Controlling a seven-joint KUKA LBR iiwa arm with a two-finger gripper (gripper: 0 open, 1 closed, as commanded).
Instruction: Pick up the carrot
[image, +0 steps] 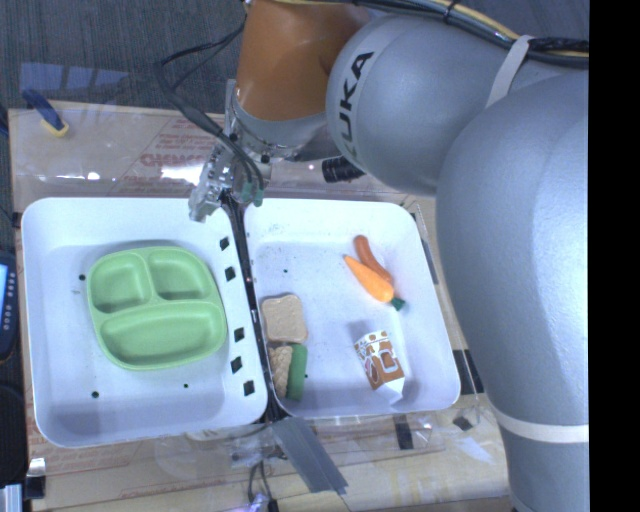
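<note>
Carrot (371, 279) — lies untouched in the right bin (425, 250), upper right part, beside a small sausage (367, 250). Gripper (225, 188) — hovers over the bins' shared far edge, well apart from the carrot; jaw state cannot be told. Approach, grasp and lift all remain.

Arm: one, grey, entering from the right, large rounded links filling the upper right. Orange band above the wrist, top centre. Claw (222, 190): small, metallic, pointing down-left below the wrist, nothing visible between its fingers.
</note>
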